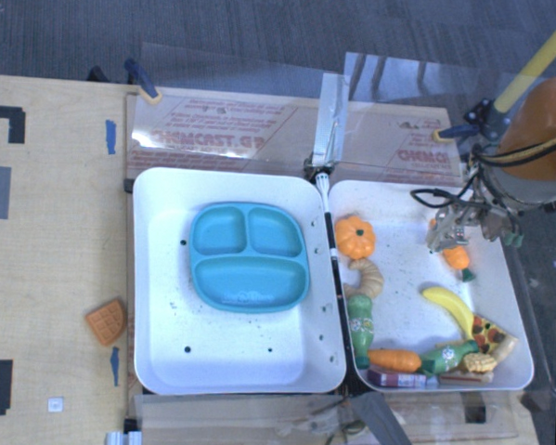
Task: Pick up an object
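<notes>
Carrot piece (457, 259), small and orange, lies in the upper right of the frame, inside the right bin (519, 313), just below the gripper (456, 234). Whether the jaws are open or closed cannot be told. A banana (450, 308) lies lower, its long axis diagonal.

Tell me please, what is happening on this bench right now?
A robot arm reaches in from the right over the right bin, which holds toy food. Its gripper is low at the bin's far right part, just above a small orange carrot-like toy. Whether it has gripped the toy is not clear. A banana and a small pumpkin lie nearby. The left bin holds a blue divided plate.
</notes>
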Available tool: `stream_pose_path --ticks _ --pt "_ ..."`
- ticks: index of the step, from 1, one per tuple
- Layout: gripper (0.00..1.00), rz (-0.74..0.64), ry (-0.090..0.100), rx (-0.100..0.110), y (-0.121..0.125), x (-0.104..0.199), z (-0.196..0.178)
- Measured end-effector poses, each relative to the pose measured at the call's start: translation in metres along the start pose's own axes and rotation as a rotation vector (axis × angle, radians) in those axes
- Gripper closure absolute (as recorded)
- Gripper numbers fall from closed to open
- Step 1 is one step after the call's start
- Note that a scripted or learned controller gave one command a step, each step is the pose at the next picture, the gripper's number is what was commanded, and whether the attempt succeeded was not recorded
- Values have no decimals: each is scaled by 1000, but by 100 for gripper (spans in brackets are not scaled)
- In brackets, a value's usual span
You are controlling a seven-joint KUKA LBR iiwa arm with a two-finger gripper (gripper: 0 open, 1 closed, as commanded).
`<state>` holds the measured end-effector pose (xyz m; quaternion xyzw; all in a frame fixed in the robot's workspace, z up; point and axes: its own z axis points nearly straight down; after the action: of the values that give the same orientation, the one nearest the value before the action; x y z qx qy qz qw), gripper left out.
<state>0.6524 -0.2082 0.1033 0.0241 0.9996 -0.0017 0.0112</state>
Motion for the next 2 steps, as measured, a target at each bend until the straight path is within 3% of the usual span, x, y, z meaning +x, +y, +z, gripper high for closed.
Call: stream_pose_path --ticks 1,2 --pt "0 0 2 0 0 0 1" --pt "0 100 16 -2 2 5 15"
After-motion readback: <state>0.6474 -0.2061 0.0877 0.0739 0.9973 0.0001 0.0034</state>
